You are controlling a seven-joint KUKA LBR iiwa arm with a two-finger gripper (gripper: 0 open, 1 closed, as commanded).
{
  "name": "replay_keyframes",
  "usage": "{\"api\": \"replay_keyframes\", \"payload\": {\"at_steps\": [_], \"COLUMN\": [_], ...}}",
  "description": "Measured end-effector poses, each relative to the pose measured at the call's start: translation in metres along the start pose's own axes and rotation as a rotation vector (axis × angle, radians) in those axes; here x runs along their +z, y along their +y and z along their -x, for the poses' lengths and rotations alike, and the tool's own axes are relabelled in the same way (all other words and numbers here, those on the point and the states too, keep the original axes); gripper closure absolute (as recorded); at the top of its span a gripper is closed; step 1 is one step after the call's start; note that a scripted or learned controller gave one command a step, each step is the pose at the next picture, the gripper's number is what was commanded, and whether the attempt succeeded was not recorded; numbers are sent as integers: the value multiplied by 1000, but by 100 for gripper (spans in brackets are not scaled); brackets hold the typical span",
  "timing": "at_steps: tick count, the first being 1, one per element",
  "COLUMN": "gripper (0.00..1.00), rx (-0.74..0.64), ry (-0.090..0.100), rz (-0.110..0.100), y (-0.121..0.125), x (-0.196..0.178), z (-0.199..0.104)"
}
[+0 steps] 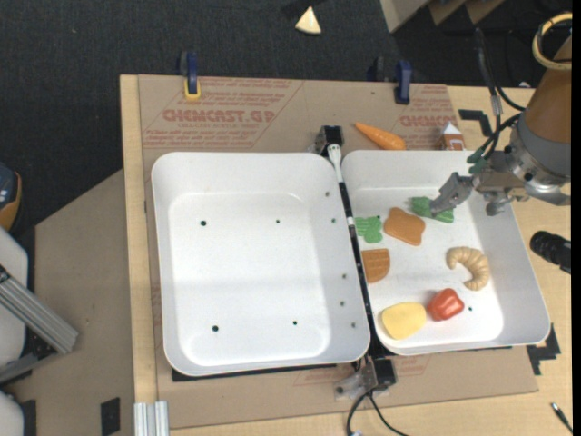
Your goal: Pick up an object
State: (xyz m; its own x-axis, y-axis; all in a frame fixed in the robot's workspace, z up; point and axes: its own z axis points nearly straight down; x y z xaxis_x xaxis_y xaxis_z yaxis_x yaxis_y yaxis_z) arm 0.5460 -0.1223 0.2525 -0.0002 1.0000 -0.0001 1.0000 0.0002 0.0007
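Green toy pieces are seen at two spots in the right bin [517, 243]: one small green object [427, 206] lies near the bin's far side, and a second green piece [368, 229] lies against the left wall, beside the divider between the bins. The gripper [451, 195] is positioned low over the far part of the right bin, reached in from the right, with its grey fingertips set right at the far green object. Whether that object is actually gripped cannot be told, since the contact point is hidden by the fingers themselves, and whether the tool is released or clenched cannot be told either.

Just beside the far green object, toward the bin's middle, an orange bread-like piece [404, 226] is found. A brown slice [375, 264] is placed near the left wall, below the second green piece. A croissant [469, 266] is seen toward the right side, and a red pepper-like toy [445, 304] and a yellow lump [402, 319] are laid close together near the front edge.

The left bin [172, 243] is set alongside, touching the right one. A carrot [379, 136] is laid on the cardboard sheet [145, 153] behind the bins, and a small carton-shaped item [451, 138] stands near it.
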Motion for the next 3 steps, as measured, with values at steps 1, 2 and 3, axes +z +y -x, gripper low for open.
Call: {"api": "replay_keyframes", "payload": {"at_steps": [1, 2, 3], "gripper": [0, 100, 100], "rx": [1, 1, -3], "ry": [0, -1, -6], "rz": [-4, 6, 19], "y": [55, 57, 111], "x": [175, 155, 26], "z": [37, 36, 43]}}
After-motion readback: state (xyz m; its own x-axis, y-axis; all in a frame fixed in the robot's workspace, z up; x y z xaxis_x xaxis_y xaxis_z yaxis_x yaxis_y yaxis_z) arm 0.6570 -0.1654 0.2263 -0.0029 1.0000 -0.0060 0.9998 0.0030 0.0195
